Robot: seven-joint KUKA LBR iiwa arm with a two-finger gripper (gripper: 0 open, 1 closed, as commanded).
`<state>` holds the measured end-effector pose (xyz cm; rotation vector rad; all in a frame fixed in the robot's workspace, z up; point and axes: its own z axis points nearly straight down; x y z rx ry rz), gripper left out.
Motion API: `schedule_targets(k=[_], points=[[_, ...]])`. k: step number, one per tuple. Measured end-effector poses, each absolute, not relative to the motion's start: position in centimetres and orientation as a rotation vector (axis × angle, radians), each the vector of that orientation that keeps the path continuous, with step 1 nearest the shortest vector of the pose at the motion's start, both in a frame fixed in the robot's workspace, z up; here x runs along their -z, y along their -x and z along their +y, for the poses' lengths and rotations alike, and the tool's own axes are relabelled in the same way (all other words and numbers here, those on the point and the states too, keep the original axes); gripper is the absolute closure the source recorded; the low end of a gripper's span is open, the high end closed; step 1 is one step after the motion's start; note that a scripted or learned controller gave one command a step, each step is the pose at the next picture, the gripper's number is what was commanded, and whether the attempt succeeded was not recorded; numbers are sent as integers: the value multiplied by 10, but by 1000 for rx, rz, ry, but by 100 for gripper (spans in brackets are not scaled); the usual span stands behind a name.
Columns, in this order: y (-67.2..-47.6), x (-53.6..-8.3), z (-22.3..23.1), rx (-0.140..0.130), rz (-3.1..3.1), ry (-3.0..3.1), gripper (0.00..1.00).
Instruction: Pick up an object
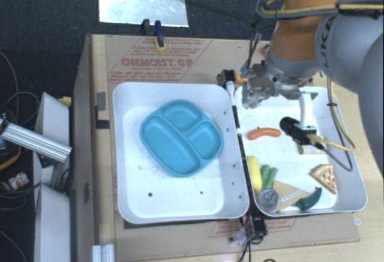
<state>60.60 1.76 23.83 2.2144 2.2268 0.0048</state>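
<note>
The tool (255, 98) hovers at the right bin's (354, 192) far corner — grip state unreadable — next, descend onto the sausage (264, 133).

The pincer (259, 94) sits under the grey arm (336, 33), its fingers too blurred to read. The arm runs off the right edge, hiding the right bin's (354, 192) far corner.

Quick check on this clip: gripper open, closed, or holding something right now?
Gripper: cannot be told; it sits low over the far end of the right bin, and nothing can be seen held in it.
</note>
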Motion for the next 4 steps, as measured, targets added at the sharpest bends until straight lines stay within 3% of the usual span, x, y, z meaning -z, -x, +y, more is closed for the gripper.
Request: schedule_targets(k=[1,2,3,4], points=[[-550,-293,-31,-3,2220,-2218,100],[-575,-234,57,-1,2227,-2217,100],[-575,-235,55,-1,2224,-2218,0],[-588,-238,16,-1,2221,-2219,0]])
